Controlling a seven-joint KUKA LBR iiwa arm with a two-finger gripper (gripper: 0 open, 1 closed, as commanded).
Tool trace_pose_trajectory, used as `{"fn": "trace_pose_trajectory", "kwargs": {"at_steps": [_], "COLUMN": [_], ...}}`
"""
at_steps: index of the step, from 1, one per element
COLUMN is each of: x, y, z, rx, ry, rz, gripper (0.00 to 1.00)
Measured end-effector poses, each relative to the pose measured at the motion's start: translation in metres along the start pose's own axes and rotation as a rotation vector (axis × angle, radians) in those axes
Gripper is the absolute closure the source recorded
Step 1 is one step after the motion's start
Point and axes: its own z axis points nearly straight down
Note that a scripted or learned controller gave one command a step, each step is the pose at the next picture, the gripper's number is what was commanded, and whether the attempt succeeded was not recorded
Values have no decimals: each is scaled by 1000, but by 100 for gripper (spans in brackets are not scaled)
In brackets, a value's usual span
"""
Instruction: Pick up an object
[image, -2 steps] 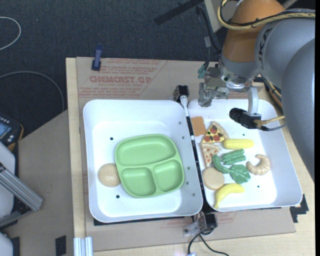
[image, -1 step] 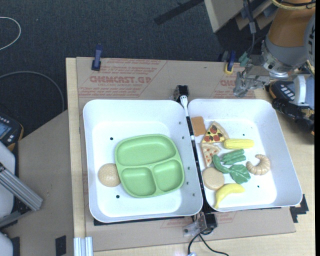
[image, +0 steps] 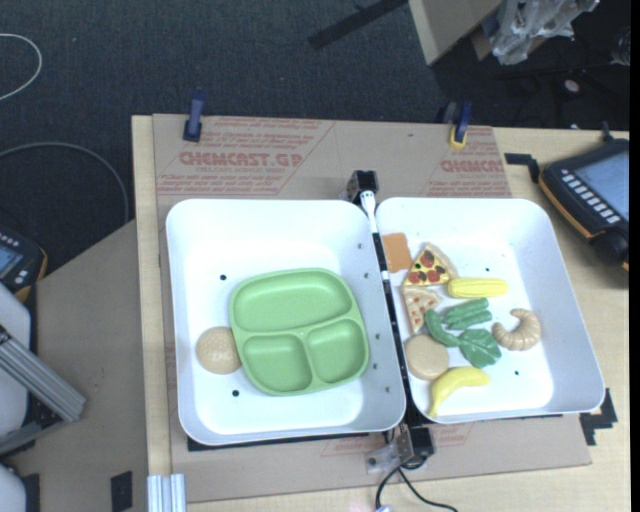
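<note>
White bins, toy food crowded at right – pick risks

Right bin (image: 560, 250): pizza slice (image: 428, 264), second slice (image: 420, 298), corn cob (image: 477, 288), green leafy piece (image: 466, 332), croissant (image: 518, 330), tan disc (image: 427, 357), banana (image: 456, 386), orange block (image: 396, 252), mostly touching or just beside one another. Left bin (image: 190, 240): green divided tray (image: 298, 330), round biscuit (image: 216, 351) against its left edge.
Risk: fingers may nudge neighbours or close on two pieces; flat slices may slip; the banana lies near the bin's front wall.
Arm pose and pincer state: cannot tell
</note>
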Motion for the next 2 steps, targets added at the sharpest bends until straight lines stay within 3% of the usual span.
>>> {"fn": "trace_pose_trajectory", "kwargs": {"at_steps": [1, 2], "x": [-30, -3], "y": [15, 15], "z": [146, 255], "rx": [37, 35], "ry": [-2, 0], "rz": [11, 4], "gripper": [100, 100]}}
